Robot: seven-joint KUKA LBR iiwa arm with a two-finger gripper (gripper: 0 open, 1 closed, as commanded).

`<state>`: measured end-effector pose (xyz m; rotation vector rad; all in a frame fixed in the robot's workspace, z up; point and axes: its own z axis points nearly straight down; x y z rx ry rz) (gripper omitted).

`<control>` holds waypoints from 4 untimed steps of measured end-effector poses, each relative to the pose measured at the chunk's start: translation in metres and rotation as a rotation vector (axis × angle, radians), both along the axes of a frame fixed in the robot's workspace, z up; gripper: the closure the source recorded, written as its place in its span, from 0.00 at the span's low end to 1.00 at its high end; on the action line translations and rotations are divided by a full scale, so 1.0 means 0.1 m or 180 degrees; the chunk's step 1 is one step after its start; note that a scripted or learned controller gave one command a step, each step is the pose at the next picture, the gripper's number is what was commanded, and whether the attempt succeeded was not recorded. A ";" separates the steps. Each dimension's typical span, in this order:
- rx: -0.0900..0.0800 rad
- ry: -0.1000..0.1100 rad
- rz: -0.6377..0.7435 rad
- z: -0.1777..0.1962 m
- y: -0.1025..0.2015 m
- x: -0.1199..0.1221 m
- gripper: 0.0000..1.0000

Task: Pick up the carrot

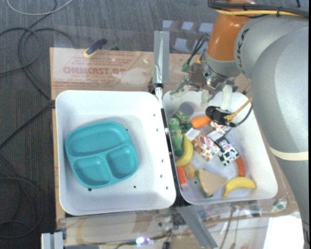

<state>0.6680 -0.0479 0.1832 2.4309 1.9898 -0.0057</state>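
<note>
Camera view: we look down at a slant on two white bins side by side on the counter [93, 74].
Arm: we see the grey arm [280, 82] with its orange band reaching in from the right, over the far part of the right bin [264, 178].
Jaws: the gripper [207, 90] hangs at the far end of the right bin; we cannot tell from here how the jaws stand, and we see nothing between them.
Carrot: the carrot [200, 122] lies in the far half of the right bin, just near of the gripper and apart from it, beside a green vegetable [175, 129] on its left.
Right bin, other things: we count a yellow banana [238, 184] at the near right, a second banana [186, 152] toward the left wall, a sandwich wedge [211, 181] near the front, a patterned box [205, 144] in the middle and a black-and-white piece [228, 153] to its right.
Left bin: the left bin [83, 102] holds a teal divided tray [101, 153] with three compartments, lying flat.
Floor: dark cables [20, 61] run over the carpet at far left.
</note>
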 end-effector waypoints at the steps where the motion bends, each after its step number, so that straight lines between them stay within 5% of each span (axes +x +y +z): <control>1: 0.0005 0.0008 0.0082 -0.81 -0.65 -0.64 0.00; 2: 0.0022 0.0010 0.0088 -0.73 -0.63 -0.63 1.00; 3: 0.0017 0.0004 -0.0097 -0.39 -0.70 -1.03 1.00; 4: 0.0005 -0.0001 -0.0198 0.21 -0.69 -0.76 1.00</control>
